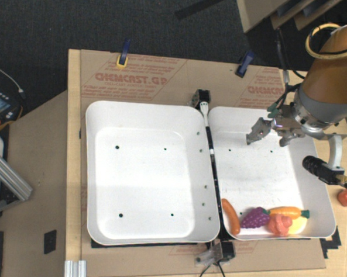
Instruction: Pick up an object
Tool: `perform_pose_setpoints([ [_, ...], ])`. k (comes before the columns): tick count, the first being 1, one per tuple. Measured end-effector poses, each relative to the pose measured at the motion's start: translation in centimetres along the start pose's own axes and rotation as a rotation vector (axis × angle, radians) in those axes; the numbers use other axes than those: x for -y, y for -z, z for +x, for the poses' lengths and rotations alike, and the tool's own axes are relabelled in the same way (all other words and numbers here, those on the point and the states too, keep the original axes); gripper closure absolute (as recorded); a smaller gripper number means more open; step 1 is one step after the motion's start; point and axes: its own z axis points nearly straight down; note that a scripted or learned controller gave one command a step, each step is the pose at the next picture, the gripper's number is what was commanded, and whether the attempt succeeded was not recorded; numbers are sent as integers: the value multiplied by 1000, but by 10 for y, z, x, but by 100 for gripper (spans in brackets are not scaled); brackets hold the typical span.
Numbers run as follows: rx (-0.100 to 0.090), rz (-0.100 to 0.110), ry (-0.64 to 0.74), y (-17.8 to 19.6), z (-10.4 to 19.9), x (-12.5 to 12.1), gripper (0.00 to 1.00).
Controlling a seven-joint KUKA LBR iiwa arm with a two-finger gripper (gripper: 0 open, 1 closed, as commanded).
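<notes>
Gripper (272, 133) of mine hangs over the far part of the right bin (311, 190), and my two fingers are spread apart with nothing between them.

My job is to pick up an object. All the toys lie in a little heap along the near edge of the right bin. A bunch of purple grapes (255, 217) sits in the middle of the heap. Just beside the grapes, toward the near left corner of that bin, lies a long orange sausage (230, 216), tilted against the wall. On the other side of the grapes is a red and pink toy (279, 224), touching them or very close. An orange carrot (287, 211) with a green tip lies on top of it, and a bit of a yellow toy (297, 227) peeks out by the near right corner.

My gripper is well apart from the heap, up near the far edge, so I think I am at the very start: I have not reached for a toy yet.

Next I think I must move toward the near edge, stop over one toy, and go down. The sausage looks easiest, because it sits a bit apart. The other toys are packed close, so my fingers could bump two at once.

The left bin (102, 160) sits beside mine on the brown board (160, 75).
</notes>
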Motion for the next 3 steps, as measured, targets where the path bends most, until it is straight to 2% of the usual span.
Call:
perform_pose_setpoints([
  [1, 3, 3, -13, 37, -81, 105, 0],
  [2, 6, -23, 3, 270, -51, 104, 0],
  [3, -1, 9, -5, 158, -97, 106, 0],
])
